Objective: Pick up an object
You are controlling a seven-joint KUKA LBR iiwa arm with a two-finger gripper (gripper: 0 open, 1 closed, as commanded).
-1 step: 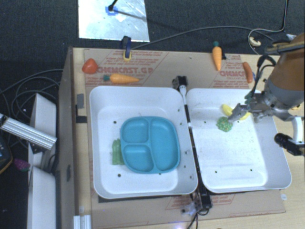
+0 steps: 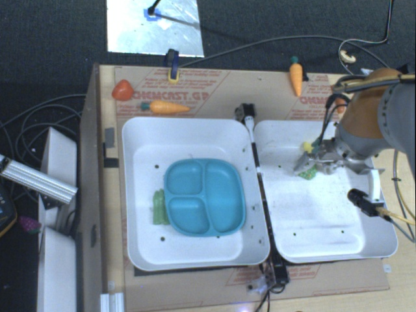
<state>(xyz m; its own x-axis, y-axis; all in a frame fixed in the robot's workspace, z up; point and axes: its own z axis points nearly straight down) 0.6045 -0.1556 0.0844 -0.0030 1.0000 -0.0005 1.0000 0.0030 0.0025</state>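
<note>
two shallow white plastic bins: left bin [image 2: 140, 174], right bin [image 2: 338, 239]. in the left bin, a sky-blue divided plastic plate [image 2: 205, 197] with a light green strip-shaped piece [image 2: 158, 207] at its edge. in the right bin, a small green and yellow toy item [image 2: 307, 163] beside the grey arm with orange band [image 2: 364, 119]. tan cardboard bench top [image 2: 214, 86] with red printed lettering; on it an orange toy carrot [image 2: 168, 108], an orange carrot with green top [image 2: 296, 77], a red-orange round toy [image 2: 123, 90]. silver foil sheet [image 2: 156, 18] on dark carpet.

The grey KUKA arm [image 2: 393, 112] with its orange band [image 2: 361, 116] above the wrist reaches in from the counter's right edge, bent downward and toward the left, its metal two-finger pincer [image 2: 311, 161] lowered close over the counter's right half.
</note>
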